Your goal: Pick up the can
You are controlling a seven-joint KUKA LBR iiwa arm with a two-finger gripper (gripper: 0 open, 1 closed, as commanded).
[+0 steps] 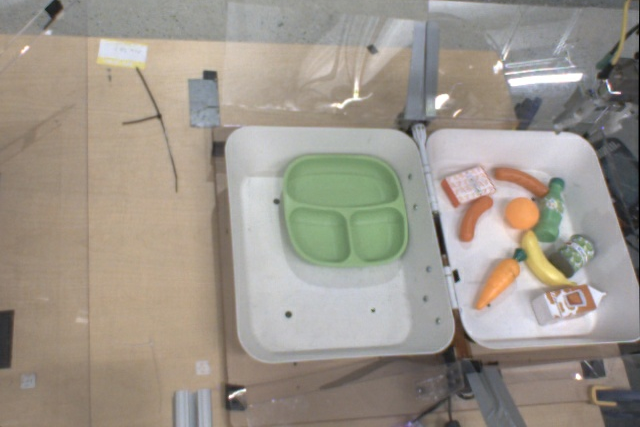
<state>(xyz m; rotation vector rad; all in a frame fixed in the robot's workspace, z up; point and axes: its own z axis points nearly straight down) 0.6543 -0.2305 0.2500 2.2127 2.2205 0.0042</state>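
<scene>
Bench of pale wood at far left, bearing a yellow label (122, 53), a loose black wire (160, 125) and a grey block (203, 102). Next, left bin (330, 315), holding a green divided plate (346, 210) toward its far side. Further right, right bin (590, 150), crowded with toy food: a red-and-white card (468, 184), two sausages (520, 179), an orange (521, 213), a carrot (498, 283), a green bottle (549, 210). Near that bin's right wall, can (572, 251), seemingly on its side, touching a banana (541, 258), just below the bottle and just above a milk carton (565, 303).

State of the claw: cannot tell from this view.

Likely trouble ahead: little room around the can, so a descent slightly off could pinch the banana or nudge the carton instead; a rounded, lying can apt to roll or squirt out of a closing grip; the bin wall close enough to block an approach from the right.
</scene>
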